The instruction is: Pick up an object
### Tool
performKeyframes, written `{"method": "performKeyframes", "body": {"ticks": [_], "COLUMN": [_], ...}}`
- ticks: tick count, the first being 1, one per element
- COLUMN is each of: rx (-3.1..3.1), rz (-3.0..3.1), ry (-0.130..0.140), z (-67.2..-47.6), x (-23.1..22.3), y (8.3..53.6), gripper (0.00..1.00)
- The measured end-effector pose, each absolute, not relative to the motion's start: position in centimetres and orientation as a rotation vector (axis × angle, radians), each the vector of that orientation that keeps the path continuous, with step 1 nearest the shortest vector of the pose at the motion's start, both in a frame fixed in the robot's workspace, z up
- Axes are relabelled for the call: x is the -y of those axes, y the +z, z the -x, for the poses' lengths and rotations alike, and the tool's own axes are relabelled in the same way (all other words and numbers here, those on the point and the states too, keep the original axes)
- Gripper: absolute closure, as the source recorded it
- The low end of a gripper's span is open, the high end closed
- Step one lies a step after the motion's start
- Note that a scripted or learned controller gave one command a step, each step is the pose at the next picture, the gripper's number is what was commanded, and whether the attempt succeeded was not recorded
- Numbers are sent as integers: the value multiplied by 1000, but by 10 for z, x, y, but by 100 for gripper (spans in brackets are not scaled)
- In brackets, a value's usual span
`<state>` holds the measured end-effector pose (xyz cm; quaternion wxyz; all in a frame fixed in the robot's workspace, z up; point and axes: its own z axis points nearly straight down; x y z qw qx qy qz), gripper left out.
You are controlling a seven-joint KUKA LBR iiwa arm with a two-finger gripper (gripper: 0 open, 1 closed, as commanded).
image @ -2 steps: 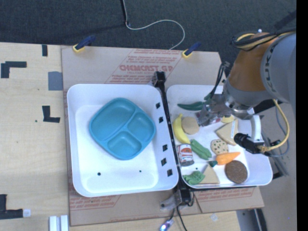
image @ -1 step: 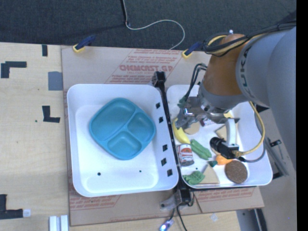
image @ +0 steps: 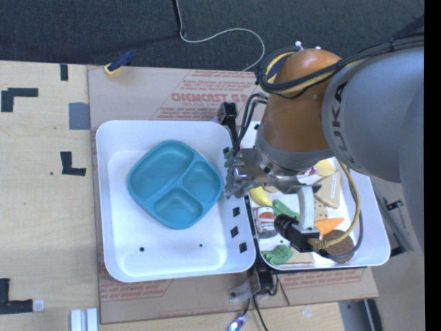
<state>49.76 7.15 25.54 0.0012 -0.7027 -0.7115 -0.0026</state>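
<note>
The yellow piece (image: 260,196) (a toy banana, it seems) lies at the left edge of the right bin (image: 372,257), just under the arm's wrist (image: 275,174), so a straight descent is advised; whether the jaws are apart cannot be told.

The word "CHEMCAST" is being shown in red capitals on the brown cardboard sheet (image: 200,98) lying beneath the bins, followed by two further letters that look like "GP" but are not being rendered sharply. A second, smaller red line is being shown beneath it, too small to be read. Large dark letters reading "UKA" are being displayed on the grey arm (image: 375,119), the start of the word being hidden by the orange band (image: 300,102).
</note>
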Motion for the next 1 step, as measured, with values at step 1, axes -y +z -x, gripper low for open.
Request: {"method": "performKeyframes", "body": {"ticks": [1], "rx": [2235], "rz": [2219], "ry": [-23], "z": [-499], "x": [-99], "y": [428], "gripper": [100]}}
